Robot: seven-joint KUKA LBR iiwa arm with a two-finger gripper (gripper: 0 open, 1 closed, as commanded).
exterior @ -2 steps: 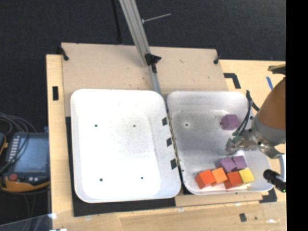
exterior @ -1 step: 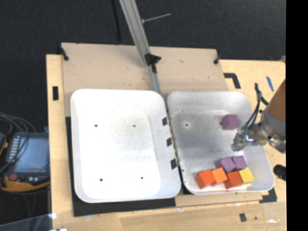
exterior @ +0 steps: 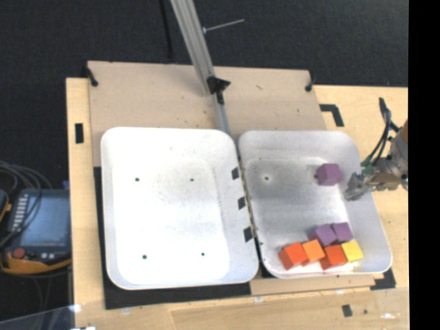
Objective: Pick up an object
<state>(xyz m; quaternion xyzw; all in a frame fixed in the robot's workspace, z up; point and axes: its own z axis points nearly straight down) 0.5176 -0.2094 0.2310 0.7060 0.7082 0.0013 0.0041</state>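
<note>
A lone purple block lies in the upper right part of the right bin. A cluster sits at that bin's front edge: two purple blocks, orange blocks, a red-orange block and a yellow block. My gripper reaches in over the right rim of the right bin, a short way right of the lone purple block and slightly lower. Nothing shows between its tips.
The left bin lies beside the right one. A slanted metal rail runs from the top of the view down to the seam between the bins. A handheld control pendant rests off the bench at left.
</note>
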